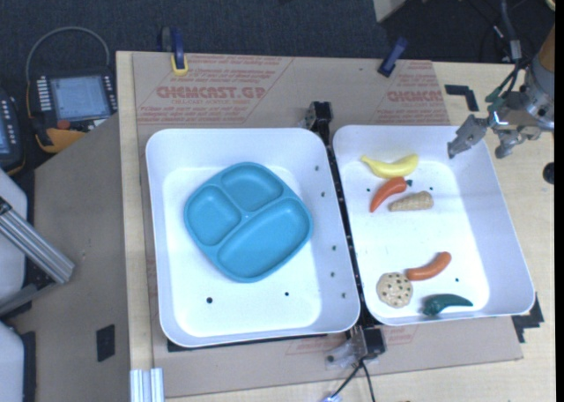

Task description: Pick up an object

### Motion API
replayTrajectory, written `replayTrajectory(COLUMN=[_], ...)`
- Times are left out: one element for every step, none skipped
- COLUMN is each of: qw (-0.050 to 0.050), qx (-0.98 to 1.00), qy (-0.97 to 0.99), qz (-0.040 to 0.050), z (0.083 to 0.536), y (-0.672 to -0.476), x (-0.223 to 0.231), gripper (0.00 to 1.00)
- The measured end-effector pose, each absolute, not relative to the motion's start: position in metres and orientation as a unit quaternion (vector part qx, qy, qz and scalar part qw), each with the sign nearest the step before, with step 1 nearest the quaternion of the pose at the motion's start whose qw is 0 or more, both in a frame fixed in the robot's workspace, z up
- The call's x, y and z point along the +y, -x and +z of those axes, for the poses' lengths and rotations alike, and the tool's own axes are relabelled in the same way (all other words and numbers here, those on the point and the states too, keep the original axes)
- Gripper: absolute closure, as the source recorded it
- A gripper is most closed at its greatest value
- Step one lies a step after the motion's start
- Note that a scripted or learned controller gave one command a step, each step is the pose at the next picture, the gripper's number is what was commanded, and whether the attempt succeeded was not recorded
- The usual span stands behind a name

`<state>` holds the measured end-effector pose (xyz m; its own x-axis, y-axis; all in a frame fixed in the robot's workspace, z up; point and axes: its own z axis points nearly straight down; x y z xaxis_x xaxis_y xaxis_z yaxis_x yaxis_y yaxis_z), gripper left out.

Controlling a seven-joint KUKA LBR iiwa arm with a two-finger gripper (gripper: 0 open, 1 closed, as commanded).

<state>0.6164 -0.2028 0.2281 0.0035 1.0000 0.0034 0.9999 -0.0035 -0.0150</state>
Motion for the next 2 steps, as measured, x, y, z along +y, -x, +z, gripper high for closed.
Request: replayTrajectory(qw=[0.000, 0.002], qx=[-0.707, -0.707], qy=[0.707, 0.707], qz=[0.0002, 0.0012], z=[0.237, 0.176], y=[-0.619, -0.617], x=[-0.202, -0.206], gripper=[0.00, 0.00])
